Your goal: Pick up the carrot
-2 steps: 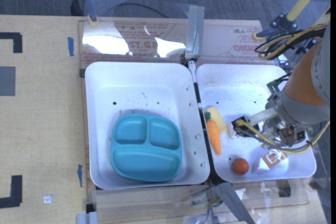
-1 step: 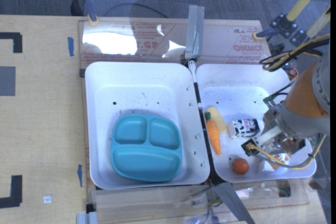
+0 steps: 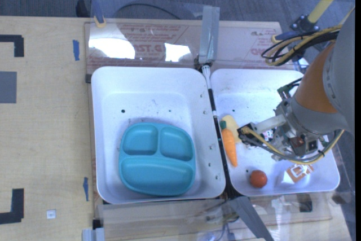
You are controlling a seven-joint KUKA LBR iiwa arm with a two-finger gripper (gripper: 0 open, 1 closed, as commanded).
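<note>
The carrot [image 3: 229, 147] is orange and lies lengthwise along the left wall of the right bin [image 3: 248, 87], with a small yellowish piece [image 3: 228, 121] at its far end. My gripper [image 3: 294, 143] hangs over the right half of that bin, to the right of the carrot and clearly apart from it. Nothing shows in its grasp. The arm and wrist cover the bin floor under them.
A small red ball [image 3: 258, 178] rests near the right bin's front edge. A white and orange item [image 3: 297, 173] lies right of it, just below the gripper. A blue divided plate [image 3: 158, 158] sits in the left bin [image 3: 141, 87].
</note>
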